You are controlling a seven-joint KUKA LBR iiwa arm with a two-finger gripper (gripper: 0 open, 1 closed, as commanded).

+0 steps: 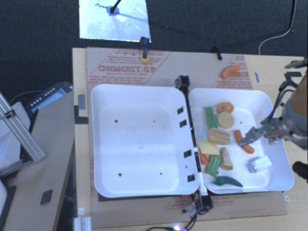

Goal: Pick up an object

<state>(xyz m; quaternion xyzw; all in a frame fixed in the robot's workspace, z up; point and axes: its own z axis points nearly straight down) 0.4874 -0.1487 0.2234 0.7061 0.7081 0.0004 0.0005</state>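
Currently, you are in the approach step. Take the right bin (276, 105) as landmark: the tool (250, 137) hovers over its centre, its state impossible to tell. Directly beneath lies an orange sausage (243, 142). Next, lower and centre on it.

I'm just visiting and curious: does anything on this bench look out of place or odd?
One thing: a small orange sausage-shaped toy lies on the board behind the right bin, outside it, while the other toy foods sit heaped inside that bin. The gripper is over a similar orange piece in the bin.
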